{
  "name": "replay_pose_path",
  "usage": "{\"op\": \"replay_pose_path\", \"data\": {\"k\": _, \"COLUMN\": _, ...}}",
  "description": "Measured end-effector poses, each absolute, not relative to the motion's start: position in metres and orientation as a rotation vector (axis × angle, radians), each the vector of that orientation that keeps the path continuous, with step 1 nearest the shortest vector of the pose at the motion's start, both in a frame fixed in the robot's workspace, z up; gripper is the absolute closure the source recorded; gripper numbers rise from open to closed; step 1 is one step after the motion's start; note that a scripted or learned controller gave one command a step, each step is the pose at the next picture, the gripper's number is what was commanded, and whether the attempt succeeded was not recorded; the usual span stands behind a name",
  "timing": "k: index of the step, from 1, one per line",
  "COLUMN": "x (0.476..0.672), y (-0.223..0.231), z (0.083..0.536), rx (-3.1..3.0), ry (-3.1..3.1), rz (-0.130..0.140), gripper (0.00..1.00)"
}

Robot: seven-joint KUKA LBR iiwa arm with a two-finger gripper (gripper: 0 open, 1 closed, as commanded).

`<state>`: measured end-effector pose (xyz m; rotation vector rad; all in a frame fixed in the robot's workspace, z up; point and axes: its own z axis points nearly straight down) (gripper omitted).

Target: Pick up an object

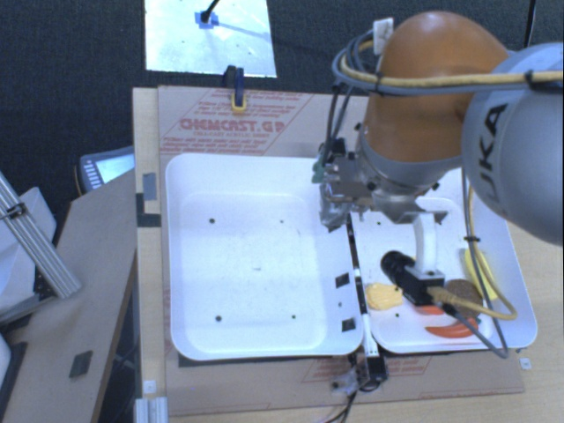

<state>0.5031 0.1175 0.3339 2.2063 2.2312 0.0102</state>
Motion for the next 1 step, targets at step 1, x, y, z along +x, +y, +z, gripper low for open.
{"op": "replay_pose_path", "data": {"k": 1, "x": 0.501, "y": 0.1651, "z": 0.3702, "rx": 2.21, "ry": 2.231, "rz": 0.009, "gripper": 1.0}}
